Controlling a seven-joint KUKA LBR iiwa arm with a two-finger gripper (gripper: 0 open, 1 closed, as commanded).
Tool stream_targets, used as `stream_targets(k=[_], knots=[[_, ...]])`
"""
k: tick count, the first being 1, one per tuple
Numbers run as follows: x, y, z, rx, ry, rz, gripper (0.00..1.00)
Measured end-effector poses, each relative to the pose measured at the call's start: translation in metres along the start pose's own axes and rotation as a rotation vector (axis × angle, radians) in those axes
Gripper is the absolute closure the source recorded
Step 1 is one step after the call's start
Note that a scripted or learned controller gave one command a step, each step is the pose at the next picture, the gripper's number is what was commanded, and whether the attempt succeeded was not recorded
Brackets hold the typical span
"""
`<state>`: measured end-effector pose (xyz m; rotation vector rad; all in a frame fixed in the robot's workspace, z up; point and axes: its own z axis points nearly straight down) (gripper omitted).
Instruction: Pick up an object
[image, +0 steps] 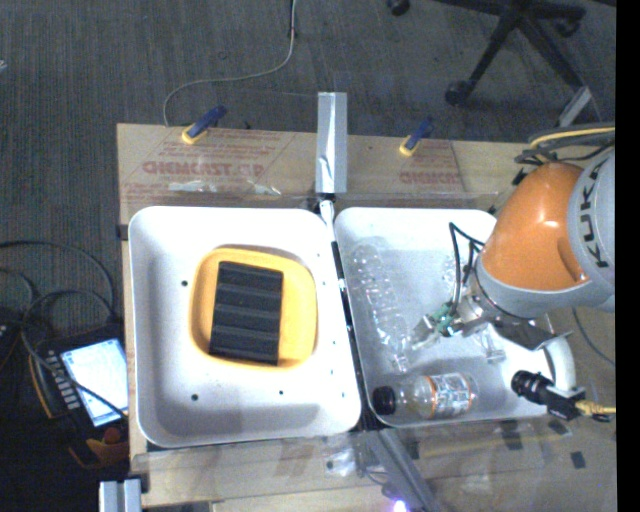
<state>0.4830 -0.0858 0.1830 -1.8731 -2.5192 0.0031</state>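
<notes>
Gripper (452, 322), finger state unclear, sits just above the plastic bottle (428, 394) in right bin (400, 225)

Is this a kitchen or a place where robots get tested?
Most likely a robot test lab, not a kitchen. A grey and orange robot arm reaches over two white bins on a wooden bench, and loose cables lie on the carpet beside an office chair base.

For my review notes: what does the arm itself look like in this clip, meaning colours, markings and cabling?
The arm is a bulky rounded body with a large glossy orange band and grey casing that carries part of the dark KUKA lettering. Thin dark cables run down toward the gripper, a small metallic assembly with a greenish part.
</notes>
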Motion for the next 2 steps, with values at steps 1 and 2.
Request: stream_targets(k=[1, 2], knots=[[-0.041, 0.080, 0.040, 0.000, -0.001, 0.146, 0.00], [-0.059, -0.001, 0.016, 0.001, -0.002, 0.246, 0.00]])
